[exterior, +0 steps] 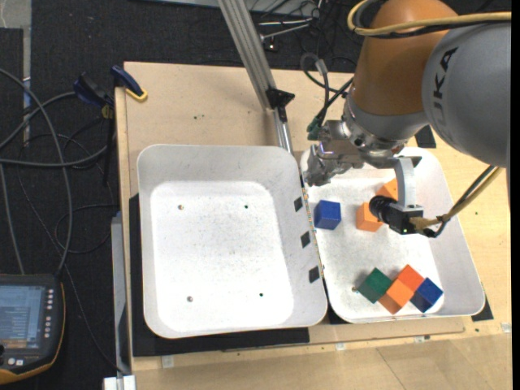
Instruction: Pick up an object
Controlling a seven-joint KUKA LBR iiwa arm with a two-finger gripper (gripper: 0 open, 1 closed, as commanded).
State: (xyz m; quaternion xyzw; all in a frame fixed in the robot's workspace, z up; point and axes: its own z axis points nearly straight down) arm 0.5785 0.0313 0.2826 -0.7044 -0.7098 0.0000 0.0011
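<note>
- A grey-and-orange arm was pictured reaching in from the right of the frame, its jaws poised over the upper left corner of the right-hand bin. Whether the jaws were released or clenched could not be told.
- A blue cube was seen lying just below the jaws, near the bin's left wall, and was judged the likeliest pick.
- An orange cube was found to its right, near but apart from it, with an orange block partly hidden above it.
- Three more were clustered, touching one another, at the lower right of the frame: a green cube, a third orange cube and a second blue cube.
- The left-hand bin was shown alongside on the table.
- The blue cube was judged light, rigid and unlikely to be damaged. Its smooth faces were thought possibly slippery, so a square hold across two opposite flat sides was considered best.
- Room around the cube was judged sufficient, though the nearby bin wall was seen as a possible hindrance.
</note>
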